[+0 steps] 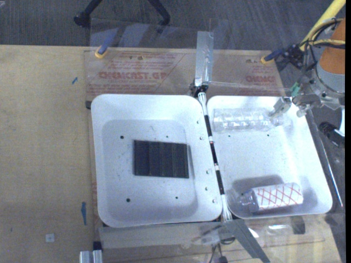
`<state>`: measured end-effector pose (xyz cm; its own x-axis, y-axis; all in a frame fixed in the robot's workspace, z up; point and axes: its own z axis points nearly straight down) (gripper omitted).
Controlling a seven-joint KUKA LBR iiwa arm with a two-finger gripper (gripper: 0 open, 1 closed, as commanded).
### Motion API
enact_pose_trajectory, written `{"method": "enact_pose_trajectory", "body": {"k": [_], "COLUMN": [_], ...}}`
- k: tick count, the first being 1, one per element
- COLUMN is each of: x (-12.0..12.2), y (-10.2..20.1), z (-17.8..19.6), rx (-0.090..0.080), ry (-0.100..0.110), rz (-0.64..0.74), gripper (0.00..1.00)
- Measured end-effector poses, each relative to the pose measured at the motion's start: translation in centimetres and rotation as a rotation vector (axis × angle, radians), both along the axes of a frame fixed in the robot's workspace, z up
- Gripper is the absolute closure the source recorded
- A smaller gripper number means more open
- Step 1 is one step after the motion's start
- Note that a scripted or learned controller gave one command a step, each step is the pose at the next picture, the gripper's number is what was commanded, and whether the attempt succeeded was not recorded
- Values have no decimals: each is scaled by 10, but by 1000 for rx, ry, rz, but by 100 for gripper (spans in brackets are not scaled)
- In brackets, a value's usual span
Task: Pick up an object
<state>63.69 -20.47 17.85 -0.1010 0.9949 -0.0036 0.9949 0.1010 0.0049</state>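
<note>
A dark ribbed rectangular pad (162, 159) lies flat in the middle of the left bin (109, 119). In the right bin (315, 163), a clear plastic bottle (244, 119) lies on its side along the far wall. A bottle with a red-and-white checked label (272, 196) lies near the front wall. My gripper (290, 107) hangs over the right bin's far right corner, just past the clear bottle's right end. Its two fingers stand apart with nothing between them.
The arm's orange band (333, 59) and yellow cables (329, 15) sit at the upper right. A metal divider strip (204, 59) rises behind the seam between the bins. A clear sheet with red print (131, 74) lies behind the left bin.
</note>
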Motion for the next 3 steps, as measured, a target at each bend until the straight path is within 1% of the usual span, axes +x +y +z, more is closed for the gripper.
{"method": "enact_pose_trajectory", "body": {"k": [1,2,3], "x": [-85,-106,-84], "y": [19,50,47], "z": [-5,-90,-84], "rx": [3,1,2], "ry": [4,-4,2], "rz": [-5,99,17], "gripper": [0,0,0]}}
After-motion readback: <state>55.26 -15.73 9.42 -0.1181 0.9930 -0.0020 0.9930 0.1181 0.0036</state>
